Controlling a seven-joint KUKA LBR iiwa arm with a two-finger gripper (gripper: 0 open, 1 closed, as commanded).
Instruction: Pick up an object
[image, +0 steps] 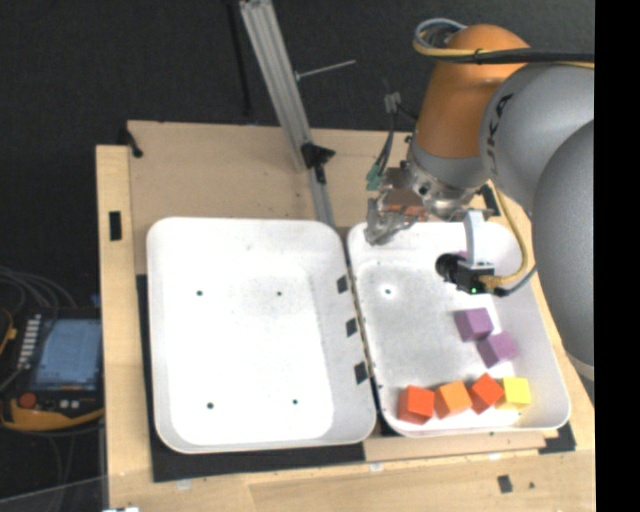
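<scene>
My hand (385, 228) hung over the right bin's (420, 300) far left corner, well apart from the purple blocks (474, 324); its state I couldn't tell.

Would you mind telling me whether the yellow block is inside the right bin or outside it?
Inside. The yellow block rests on the right bin's floor near its front rim, beside the red block.

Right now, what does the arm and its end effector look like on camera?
The arm is bulky, rounded and grey, with an orange band above the wrist. Thin cables loop over the band. The end effector is small, metallic grey, with reddish-brown detail. A black-and-white unit with a yellow cable sits beside it.
</scene>
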